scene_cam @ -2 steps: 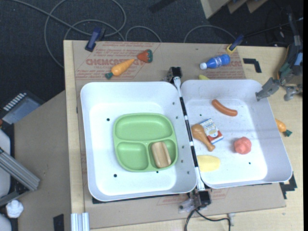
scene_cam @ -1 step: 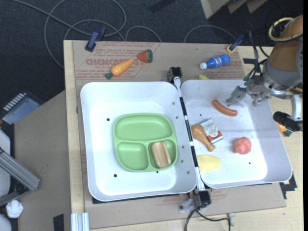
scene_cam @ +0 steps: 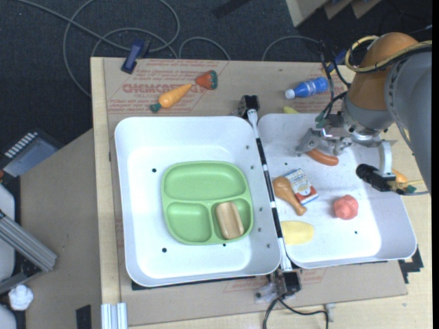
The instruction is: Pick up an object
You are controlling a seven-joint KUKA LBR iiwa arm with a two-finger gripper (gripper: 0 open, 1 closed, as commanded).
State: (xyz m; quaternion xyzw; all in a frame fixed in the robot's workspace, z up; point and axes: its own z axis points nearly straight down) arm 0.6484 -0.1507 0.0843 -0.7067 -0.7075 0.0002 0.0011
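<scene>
The right bin [scene_cam: 384, 242] holds several objects: an orange-red sausage [scene_cam: 324, 158] at the back, a brown drumstick [scene_cam: 288, 193], a small carton [scene_cam: 302, 184], a pink ball [scene_cam: 345, 207] and a pale yellow piece [scene_cam: 296, 233] near the front. My gripper [scene_cam: 325, 141] hangs low at the back of this bin, directly over the sausage and close to touching it. The grey arm with its orange band [scene_cam: 381, 67] reaches in from the right. Nothing can be seen lifted off the bin floor.
The left bin [scene_cam: 137, 184] holds a green divided plate [scene_cam: 199, 184] with a tan bun [scene_cam: 230, 219] in one compartment. Behind the bins on the bench lie a toy carrot [scene_cam: 177, 94], a blue bottle [scene_cam: 307, 88] and a blue clip [scene_cam: 134, 55].
</scene>
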